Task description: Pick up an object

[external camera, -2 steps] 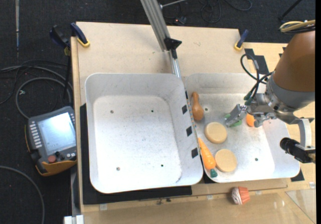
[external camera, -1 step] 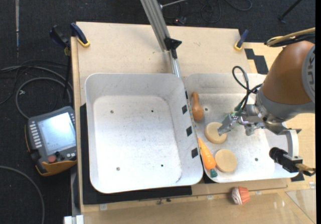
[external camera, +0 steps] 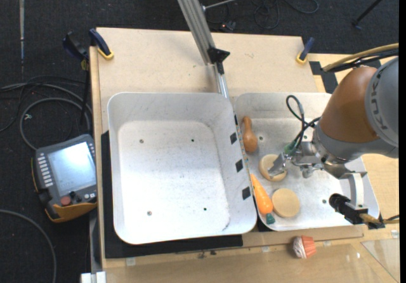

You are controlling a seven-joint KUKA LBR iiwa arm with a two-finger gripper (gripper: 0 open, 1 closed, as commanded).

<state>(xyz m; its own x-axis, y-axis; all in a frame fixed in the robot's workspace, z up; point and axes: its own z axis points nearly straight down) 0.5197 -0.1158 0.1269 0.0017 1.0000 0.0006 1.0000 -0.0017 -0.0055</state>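
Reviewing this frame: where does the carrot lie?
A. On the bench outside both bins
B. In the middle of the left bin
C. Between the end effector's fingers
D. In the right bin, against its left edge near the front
D: the carrot lies in the right bin, along its left edge, beside a round tan disc.

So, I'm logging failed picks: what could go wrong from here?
The gripper sits at the edge of a tan disc, so an off-centre grasp may slip. The carrot and second disc lie close by and could get nudged. The carrot rests against the bin wall, awkward to reach.
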